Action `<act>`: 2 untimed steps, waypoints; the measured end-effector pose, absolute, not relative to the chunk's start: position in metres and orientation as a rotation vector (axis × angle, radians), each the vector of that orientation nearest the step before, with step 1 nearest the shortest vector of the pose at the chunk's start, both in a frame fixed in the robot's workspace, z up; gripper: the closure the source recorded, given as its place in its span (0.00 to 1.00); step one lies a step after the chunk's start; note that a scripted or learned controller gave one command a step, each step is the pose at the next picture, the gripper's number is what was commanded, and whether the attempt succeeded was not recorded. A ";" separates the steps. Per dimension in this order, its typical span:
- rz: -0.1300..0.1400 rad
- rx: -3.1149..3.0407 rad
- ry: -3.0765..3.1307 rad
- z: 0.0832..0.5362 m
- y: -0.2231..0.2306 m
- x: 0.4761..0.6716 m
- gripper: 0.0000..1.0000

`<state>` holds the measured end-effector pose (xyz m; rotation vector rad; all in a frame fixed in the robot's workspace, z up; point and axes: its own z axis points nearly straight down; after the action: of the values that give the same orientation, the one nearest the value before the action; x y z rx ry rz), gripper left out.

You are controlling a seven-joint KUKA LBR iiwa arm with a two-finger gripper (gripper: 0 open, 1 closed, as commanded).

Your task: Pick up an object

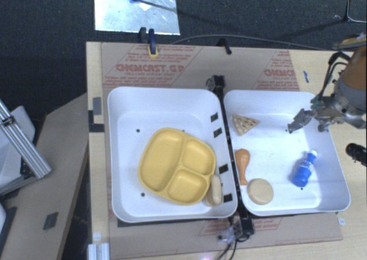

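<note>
My gripper (310, 123) hangs open over the back right part of the right bin (281, 101), its two dark fingers spread with nothing between them. Below it in that bin lies a blue bottle (304, 168) near the right wall. A tan pizza slice (243, 123) rests at the bin's back left, an orange-brown drumstick (242, 164) lies along the left wall, and a round beige bun (260, 191) sits at the front.
The left bin (132, 109) holds a yellow divided plate (177, 165) and a beige bread roll (215, 189) at its front right corner. A black clamp bar (227, 155) runs between the bins. An aluminium frame (23, 144) stands at far left.
</note>
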<state>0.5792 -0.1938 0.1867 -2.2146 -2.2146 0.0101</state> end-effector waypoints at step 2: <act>0.002 -2.214 -2.225 0.134 -0.186 0.584 0.00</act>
<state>0.5839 -0.1858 0.1344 -2.2141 -2.2252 0.0018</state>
